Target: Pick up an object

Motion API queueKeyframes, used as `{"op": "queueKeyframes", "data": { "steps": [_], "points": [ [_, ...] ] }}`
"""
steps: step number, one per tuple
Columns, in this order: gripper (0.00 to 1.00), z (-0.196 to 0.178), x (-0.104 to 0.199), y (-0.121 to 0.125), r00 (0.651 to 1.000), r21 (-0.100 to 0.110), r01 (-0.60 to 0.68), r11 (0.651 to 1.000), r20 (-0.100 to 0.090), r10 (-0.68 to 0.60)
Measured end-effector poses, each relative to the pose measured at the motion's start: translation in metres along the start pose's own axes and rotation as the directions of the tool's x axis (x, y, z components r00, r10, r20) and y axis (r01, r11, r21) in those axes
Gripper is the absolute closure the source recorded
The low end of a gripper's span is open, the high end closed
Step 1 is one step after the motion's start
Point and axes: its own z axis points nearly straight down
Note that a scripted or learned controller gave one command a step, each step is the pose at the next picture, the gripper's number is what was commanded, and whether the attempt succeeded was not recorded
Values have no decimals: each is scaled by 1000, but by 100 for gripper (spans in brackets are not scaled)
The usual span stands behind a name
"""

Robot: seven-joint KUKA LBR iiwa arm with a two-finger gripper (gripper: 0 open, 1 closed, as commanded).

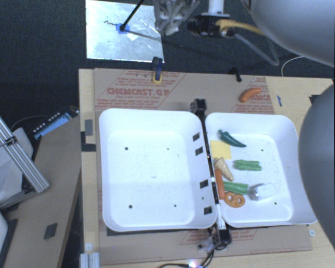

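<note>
From the overhead camera view: the claw (175, 15) hangs high at the top of the frame, beyond the far edge of the surface (131, 86), and whether it is spread or closed I cannot tell from this angle. Nothing sits in it.

All the candidates lie in the shallow white right-hand bin (285, 209), crowded toward the divider: a dark green toy pepper (231, 138), a flat yellow cheese square (220, 150), a pale corn cob (224, 168), a bundle of green beans (246, 165), an orange carrot (219, 185) with a green pod (235, 186) beside it, a brown pretzel (234, 200) and a small silver-white wrapped piece (260, 191). The left-hand white bin (112, 209) carries no items.

So every target is well apart from the claw, nearer the camera and to its right. My call: go for the beans or the pepper, which stand clear of neighbours; centre above, descend straight, and straddle the narrow width. The cluster by the divider looks riskier.
</note>
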Motion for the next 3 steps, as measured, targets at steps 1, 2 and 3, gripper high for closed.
{"op": "queueKeyframes", "data": {
  "steps": [1, 2, 3],
  "points": [
    [100, 1, 5, -3, 1000, 2, -1, 1000, 1, 1],
    [100, 1, -68, -2, 1000, 3, -7, 1000, 0, 7],
    [100, 229, -4, -2, 1000, 15, 0, 1000, 3, 0]
  ]
}}
